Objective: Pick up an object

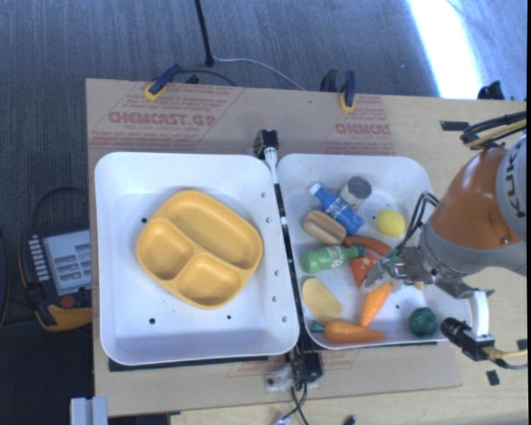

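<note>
Grey fingers (391,268) | opening: cannot tell | just above orange carrot (374,304) | right bin (416,168)

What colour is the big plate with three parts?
Yellow plate, in the camera view.

Two white bins (115,264) of smooth, faintly glossy plastic sit on a matt, cardboard-like worktop (407,122) printed in red. A yellow divided tray (199,248) has a satin plastic look. Toy foods, among them a carrot (375,302) and a lemon (390,222), appear smooth moulded plastic. The floor (71,25) looks like rough carpet.
</note>
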Tool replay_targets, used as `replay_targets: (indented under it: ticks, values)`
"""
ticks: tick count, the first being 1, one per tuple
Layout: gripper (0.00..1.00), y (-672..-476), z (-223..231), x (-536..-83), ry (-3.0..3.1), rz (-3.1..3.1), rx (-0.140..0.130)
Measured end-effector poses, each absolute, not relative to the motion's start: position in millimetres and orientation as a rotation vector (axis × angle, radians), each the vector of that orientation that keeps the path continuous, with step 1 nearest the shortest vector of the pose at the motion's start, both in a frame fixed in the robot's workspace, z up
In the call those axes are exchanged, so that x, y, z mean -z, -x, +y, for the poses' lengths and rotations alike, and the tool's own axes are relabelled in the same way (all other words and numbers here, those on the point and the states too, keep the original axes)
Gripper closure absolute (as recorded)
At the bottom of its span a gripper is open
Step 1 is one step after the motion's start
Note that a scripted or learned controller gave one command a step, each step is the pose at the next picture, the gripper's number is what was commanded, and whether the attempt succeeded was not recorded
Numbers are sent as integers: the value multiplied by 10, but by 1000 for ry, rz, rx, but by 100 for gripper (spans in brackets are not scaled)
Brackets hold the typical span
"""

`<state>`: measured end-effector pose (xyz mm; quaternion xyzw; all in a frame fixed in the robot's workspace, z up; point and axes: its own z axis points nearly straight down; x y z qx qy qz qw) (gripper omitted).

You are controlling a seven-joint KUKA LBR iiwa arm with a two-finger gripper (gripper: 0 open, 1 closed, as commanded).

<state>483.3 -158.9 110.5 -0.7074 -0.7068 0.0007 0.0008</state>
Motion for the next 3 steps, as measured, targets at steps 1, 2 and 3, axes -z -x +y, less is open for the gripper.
replay_targets:
  ticks: [1, 2, 3]
  values:
    - [100, -4833, -978, -1286, 2218, -2221, -2]
    - [100, -4835, -342, -1840, 2219, -2222, -2]
    - [100, -4833, 191, -1840, 2218, -2223, -2]
